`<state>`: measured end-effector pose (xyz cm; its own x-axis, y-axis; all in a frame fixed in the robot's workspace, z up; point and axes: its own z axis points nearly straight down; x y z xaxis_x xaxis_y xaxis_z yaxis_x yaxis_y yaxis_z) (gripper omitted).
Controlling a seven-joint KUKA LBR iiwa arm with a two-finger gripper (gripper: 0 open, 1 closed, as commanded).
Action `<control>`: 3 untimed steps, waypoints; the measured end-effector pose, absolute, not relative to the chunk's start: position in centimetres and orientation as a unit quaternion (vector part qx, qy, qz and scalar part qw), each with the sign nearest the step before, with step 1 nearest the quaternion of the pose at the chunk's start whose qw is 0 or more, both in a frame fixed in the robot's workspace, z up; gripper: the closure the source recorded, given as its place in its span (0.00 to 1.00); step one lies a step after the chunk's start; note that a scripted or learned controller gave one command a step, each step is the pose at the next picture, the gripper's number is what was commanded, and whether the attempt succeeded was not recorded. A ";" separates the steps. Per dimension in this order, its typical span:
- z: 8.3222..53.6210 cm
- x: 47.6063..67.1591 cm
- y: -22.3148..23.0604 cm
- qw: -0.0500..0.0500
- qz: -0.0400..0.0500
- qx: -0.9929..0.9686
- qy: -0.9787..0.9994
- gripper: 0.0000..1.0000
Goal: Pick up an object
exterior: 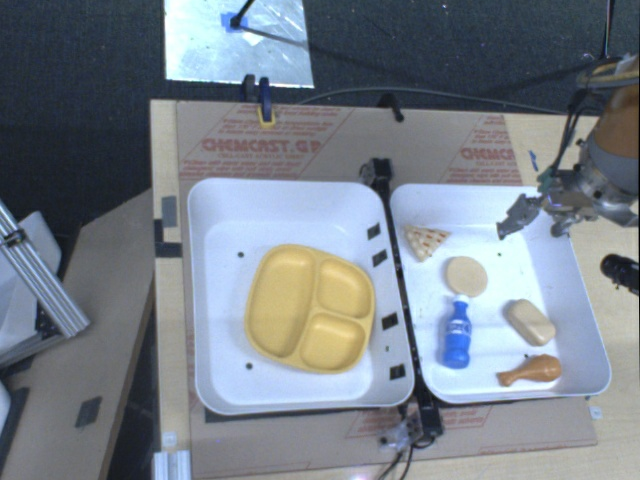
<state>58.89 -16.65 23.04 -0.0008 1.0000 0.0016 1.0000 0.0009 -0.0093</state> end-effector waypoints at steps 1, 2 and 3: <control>23.7 59.1 -16.6 -0.001 0.000 -0.706 -0.708 0.00; 19.5 58.9 -16.4 0.000 0.000 -0.706 -0.708 0.00; 15.3 58.8 -16.4 0.001 0.000 -0.707 -0.708 0.00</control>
